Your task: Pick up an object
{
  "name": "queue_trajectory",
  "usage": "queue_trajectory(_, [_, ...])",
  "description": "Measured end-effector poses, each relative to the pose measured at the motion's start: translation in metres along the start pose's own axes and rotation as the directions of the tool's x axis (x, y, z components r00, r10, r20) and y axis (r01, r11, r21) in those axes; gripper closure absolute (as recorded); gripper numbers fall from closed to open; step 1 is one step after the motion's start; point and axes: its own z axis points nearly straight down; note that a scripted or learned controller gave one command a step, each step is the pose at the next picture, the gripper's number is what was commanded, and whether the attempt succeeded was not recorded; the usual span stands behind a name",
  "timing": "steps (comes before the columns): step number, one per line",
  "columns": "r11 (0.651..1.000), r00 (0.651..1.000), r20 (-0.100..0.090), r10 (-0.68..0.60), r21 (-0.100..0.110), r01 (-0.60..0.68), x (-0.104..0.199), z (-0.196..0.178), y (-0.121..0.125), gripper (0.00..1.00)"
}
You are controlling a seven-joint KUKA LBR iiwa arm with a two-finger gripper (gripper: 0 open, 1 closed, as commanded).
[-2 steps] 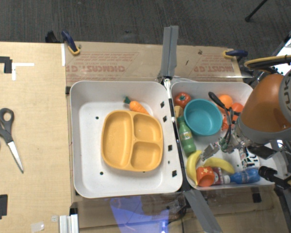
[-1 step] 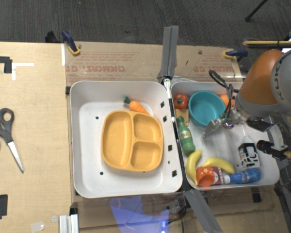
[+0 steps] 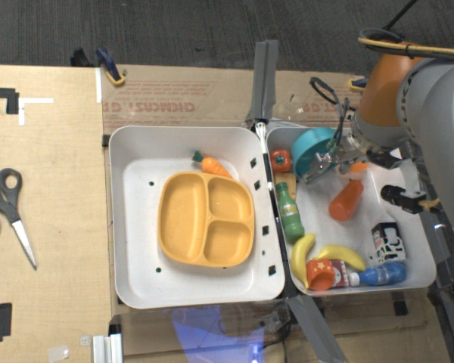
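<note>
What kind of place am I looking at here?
Probably a robotics lab test bench: a grey arm reaches over two white bins of toy food, with scissors and taped markers on the wooden bench.

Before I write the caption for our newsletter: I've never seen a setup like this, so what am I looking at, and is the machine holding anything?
This is one camera fixed above a bench, looking down at a slant. The grey and orange shape at the right is a robot arm; its job is to pick up an object. Its pincer hangs over the right bin, right beside a teal bowl. I cannot tell whether it grips the bowl.

That bin also holds a green bottle, a banana, an orange bottle, a blue bottle, a red cup and a small tomato.

The left bin holds a yellow divided plate and a toy carrot. Scissors lie on the bench at far left.
</note>
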Motion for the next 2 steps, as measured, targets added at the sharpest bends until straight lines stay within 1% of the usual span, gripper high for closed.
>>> queue_trajectory(1, [0.988, 0.989, 0.005, 0.151, 0.025, -0.151, 0.006, 0.001, 0.010, 0.00])
queue_trajectory(2, [0.989, 0.989, 0.012, 0.150, 0.012, -0.151, 0.004, -0.011, 0.012, 1.00])
